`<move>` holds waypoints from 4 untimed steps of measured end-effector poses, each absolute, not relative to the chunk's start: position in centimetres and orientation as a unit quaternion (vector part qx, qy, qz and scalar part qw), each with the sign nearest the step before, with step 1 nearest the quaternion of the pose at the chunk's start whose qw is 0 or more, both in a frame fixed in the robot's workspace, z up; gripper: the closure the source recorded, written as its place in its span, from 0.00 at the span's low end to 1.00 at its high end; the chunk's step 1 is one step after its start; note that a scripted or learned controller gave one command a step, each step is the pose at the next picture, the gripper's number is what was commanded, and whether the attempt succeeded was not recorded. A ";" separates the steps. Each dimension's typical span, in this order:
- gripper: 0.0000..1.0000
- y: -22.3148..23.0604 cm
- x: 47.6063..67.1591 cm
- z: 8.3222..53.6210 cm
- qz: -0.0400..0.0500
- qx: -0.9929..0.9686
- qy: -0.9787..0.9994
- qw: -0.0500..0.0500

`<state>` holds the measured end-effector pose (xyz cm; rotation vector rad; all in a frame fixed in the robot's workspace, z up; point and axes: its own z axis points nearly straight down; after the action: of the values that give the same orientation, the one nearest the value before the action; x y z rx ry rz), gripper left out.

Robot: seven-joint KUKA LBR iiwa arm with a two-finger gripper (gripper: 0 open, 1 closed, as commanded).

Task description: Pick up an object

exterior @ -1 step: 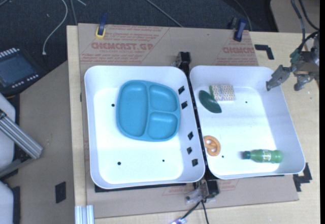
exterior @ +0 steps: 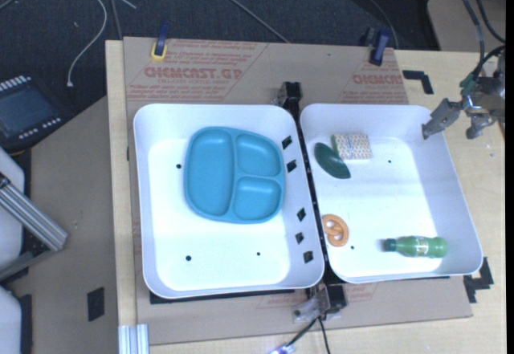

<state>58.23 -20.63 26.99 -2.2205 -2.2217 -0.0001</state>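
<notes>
Nearest the bottom of the frame, in the right-hand shallow white bin (exterior: 450, 184), a small green plastic bottle (exterior: 415, 246) lies on its side close to the bin's lower rim, its dark cap pointing left. Just left of it and a little higher, a golden-brown pretzel-shaped object (exterior: 336, 229) rests on the bin floor near the wall shared with the neighbouring bin.

In the left-hand shallow white bin (exterior: 161, 208), a light blue plastic plate with three compartments (exterior: 235, 174) sits in the upper middle of the floor, apart from every wall.

Further up in the right bin, a dark green leaf-shaped piece (exterior: 331, 160) lies slanted near the divider. Touching its upper right end is a small pale speckled block (exterior: 352, 146), whose material is hard to tell.

At the right edge of the frame, the metal two-finger gripper (exterior: 451, 118) hangs above the upper right rim of the right bin. Its two fingers are spread wide, with nothing between them. All four items in that bin lie left of and below it in the picture: the speckled block and green piece are the closest, still well apart from it, and the bottle and pretzel are furthest.

Beyond the bins, the cardboard-covered bench (exterior: 241, 63) carries red printed lettering, with a blue clamp (exterior: 378, 46) on its far edge.
</notes>
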 end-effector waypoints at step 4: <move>1.00 -20.4 58.4 10.5 -0.001 -0.707 -0.707 0.000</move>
<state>58.41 -20.42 10.50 -2.2217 -2.2222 -0.0026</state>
